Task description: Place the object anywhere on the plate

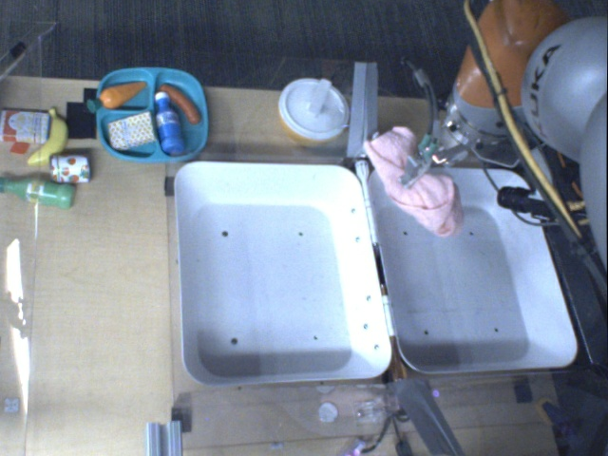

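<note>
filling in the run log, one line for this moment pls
end effector on pink cloth | cloth over right bin far-left corner | grasp unconfirmed | no plate in bins

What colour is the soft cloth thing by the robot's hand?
Pale pink; the cloth shows best in the camera view, in the right bin.

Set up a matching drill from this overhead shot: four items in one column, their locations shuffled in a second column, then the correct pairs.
Items
1. crumpled pink cloth
2. round yellow container with white lid
3. teal divided plastic tray
4. yellow toy banana

Locations
A. on the bench by the far-left edge
B. on the bench behind the left white bin, left of the container
C. at the back of the right white bin, under the tool
D. behind the seam between the bins

Pairs: 1-C, 2-D, 3-B, 4-A
</note>
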`<action>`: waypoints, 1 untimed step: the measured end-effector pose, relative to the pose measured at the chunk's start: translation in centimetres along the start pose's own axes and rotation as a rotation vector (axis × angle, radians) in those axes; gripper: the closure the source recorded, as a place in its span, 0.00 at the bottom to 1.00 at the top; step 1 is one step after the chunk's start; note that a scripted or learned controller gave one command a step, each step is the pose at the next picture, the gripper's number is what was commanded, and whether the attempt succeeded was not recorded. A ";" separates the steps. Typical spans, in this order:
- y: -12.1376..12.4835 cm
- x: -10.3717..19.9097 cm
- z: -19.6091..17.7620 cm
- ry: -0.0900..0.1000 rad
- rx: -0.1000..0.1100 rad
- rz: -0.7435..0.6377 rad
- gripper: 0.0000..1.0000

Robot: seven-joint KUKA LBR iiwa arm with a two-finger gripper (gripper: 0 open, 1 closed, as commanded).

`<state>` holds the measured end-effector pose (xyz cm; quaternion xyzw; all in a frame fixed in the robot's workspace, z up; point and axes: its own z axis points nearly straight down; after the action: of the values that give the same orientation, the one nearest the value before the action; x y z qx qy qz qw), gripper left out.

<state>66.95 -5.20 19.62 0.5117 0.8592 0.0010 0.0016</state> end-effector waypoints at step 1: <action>0.2 0.1 -2.9 -0.001 -0.001 -0.006 1.00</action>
<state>67.10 -5.00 22.54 0.5092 0.8607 0.0014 0.0022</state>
